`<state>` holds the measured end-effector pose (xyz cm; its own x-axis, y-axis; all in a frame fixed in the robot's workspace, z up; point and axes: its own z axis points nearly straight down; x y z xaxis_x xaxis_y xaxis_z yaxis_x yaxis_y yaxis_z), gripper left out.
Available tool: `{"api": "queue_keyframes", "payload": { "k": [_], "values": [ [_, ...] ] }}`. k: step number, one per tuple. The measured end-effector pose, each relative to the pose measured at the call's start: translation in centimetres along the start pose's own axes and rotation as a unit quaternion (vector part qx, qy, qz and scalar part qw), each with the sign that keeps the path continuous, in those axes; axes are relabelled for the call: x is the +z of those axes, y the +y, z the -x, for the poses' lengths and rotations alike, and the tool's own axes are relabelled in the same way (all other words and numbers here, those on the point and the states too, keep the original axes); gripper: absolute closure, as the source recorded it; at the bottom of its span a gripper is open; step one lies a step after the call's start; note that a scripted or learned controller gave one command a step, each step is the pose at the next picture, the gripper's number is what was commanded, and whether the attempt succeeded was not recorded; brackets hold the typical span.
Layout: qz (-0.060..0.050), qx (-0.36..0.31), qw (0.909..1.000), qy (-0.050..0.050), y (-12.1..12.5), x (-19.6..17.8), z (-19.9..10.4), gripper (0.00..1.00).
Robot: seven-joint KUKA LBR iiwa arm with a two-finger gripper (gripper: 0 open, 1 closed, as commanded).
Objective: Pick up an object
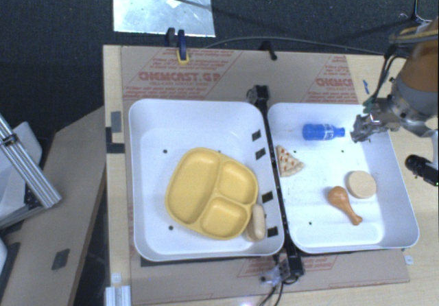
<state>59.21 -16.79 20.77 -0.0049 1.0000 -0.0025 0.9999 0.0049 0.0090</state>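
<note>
The gripper point(362, 130) hovers near the blue bottle point(322, 132) (finger state cannot be told); it should centre over the bottle's body before descending and closing.

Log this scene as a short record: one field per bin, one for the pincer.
left bin: yellow divided tray; beige bread roll at the tray's near right corner
right bin: blue bottle lying down, pizza slice, round bun, drumstick
pincer: over the right bin's far right, just right of the bottle, nothing seen between its fingers
</note>
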Motion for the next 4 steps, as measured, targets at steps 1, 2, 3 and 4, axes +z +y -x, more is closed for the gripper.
{"api": "queue_keyframes", "payload": {
  "k": [1,2,3,4],
  "values": [
    [-0.002,0.0,1.0,0.0,0.2,-2.7,0.0,1.0],
    [-0.002,-0.002,1.0,0.001,1.7,-2.5,-4.3,1.0],
    [-0.003,-0.003,1.0,0.002,3.1,-3.1,-10.4,1.0],
    [-0.004,-0.003,1.0,0.002,3.4,-2.2,-16.3,1.0]
  ]
}}
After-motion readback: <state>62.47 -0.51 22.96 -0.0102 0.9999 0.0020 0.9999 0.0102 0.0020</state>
